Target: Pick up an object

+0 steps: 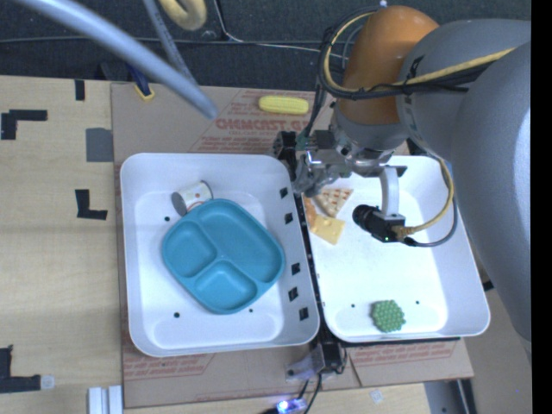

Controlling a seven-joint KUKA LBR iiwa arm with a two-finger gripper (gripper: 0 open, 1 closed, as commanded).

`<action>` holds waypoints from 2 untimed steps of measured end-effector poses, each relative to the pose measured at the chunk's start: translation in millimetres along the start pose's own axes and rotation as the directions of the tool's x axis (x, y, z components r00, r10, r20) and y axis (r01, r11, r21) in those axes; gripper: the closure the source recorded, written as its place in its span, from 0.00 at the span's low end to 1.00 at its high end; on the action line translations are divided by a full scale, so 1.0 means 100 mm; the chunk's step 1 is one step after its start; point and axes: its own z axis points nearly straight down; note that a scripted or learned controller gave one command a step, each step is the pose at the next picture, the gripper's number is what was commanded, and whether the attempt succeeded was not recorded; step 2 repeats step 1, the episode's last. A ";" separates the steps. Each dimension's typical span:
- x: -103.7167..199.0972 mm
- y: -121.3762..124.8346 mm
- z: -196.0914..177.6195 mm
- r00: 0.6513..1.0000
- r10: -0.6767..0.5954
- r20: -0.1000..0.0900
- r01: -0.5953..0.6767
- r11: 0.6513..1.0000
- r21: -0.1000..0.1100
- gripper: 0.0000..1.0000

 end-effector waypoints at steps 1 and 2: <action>0.38 0.24 0.06 1.000 0.002 0.000 -0.002 1.000 -0.001 1.00; 0.38 0.24 0.06 1.000 0.002 0.000 -0.002 1.000 -0.001 1.00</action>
